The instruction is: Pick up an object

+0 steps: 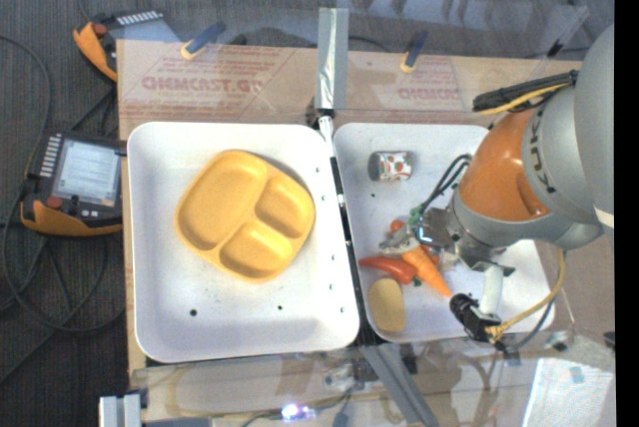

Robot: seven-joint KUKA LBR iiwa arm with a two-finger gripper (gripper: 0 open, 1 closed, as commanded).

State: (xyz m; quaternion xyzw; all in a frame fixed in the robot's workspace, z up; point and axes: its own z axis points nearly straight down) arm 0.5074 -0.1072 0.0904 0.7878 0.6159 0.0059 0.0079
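Reach step: gripper (pixel 431 237) is lowered over the carrot (pixel 427 267) in right bin (pixel 351 215).
Gripper opening cannot be told; a centred close is needed next.

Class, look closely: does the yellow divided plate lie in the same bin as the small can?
No, the yellow plate lies in the left bin; the can is in the right.

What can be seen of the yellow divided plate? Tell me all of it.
The yellow divided plate lies flat in the left bin, near its middle, turned at a slant. It looks like smooth moulded plastic, rounded at the corners, with three hollow compartments: one large, two smaller. They appear empty. It rests on the bin's floor, apart from its walls.
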